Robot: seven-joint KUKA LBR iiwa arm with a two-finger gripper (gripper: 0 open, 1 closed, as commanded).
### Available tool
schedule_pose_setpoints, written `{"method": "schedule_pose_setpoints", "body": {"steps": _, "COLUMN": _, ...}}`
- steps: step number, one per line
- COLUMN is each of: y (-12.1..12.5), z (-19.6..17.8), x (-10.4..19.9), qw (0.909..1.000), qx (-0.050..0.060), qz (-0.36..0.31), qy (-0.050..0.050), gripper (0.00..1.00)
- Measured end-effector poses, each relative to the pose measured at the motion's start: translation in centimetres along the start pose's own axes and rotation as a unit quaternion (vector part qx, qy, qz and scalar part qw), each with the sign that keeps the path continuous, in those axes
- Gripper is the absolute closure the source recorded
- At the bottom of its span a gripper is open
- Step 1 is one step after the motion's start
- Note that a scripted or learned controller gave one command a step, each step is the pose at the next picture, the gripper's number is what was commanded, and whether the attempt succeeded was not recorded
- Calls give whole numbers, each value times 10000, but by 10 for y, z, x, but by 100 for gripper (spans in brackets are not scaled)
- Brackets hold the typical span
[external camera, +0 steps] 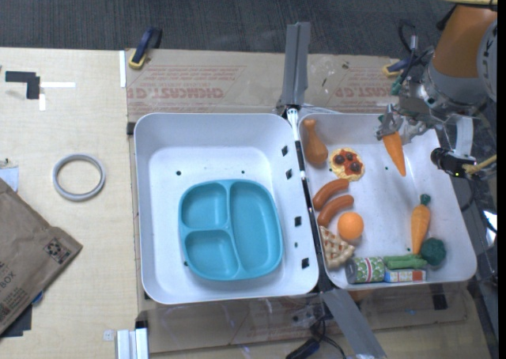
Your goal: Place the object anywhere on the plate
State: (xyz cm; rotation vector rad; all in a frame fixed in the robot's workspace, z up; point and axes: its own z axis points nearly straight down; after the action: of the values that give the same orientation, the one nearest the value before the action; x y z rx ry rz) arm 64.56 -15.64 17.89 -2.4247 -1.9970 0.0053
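Note:
The blue three-compartment plate [231, 229] lies in the left white bin [158, 191]. My gripper [392, 128] hangs over the back right part of the right bin [455, 191], far to the right of the plate. It is shut on the thick end of an orange carrot piece [394, 155], whose tip points toward the front of the bin. The orange-banded wrist [465, 41] sits above and behind it.
The right bin holds a drumstick [315, 142], a pizza slice [347, 163], two sausages [332, 198], an orange [350, 225], a waffle [336, 251], a leafy carrot [420, 223], broccoli [432, 251] and a can [367, 270]. A tape roll [79, 176] lies on the bench at left.

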Motion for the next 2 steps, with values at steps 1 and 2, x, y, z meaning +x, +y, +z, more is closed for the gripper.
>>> {"method": "schedule_pose_setpoints", "body": {"steps": 1, "y": -47, "z": -12, "x": 82, "qw": 10000, "qx": 3, "qz": -60, "qy": 5, "gripper": 100}}
{"method": "schedule_pose_setpoints", "body": {"steps": 2, "y": -124, "z": -12, "x": 117, "qw": 9996, "qx": 7, "qz": 274, "qy": 5, "gripper": 100}}
